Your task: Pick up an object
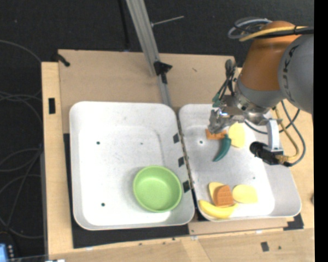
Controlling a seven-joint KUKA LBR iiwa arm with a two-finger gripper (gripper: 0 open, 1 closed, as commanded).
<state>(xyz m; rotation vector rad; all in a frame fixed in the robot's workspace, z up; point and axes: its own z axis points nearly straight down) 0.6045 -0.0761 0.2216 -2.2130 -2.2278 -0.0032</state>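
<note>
Several small toys lie in the right bin (284, 201), and the gripper (218, 125) hangs right over an orange piece (214, 135), touching or nearly so; whether it is spread or pinching cannot be told; a curved green pepper (223, 149) sits just below it, long axis slanting down-left, a smooth pale-yellow piece (237, 136) just beside; farther off, a banana (216, 210) and a green bowl (157, 188).

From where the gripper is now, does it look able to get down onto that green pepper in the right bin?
Probably yes. The gripper hangs in the right bin just above the green pepper, nothing lying over it. An orange piece and a yellow one crowd its upper end.
</note>
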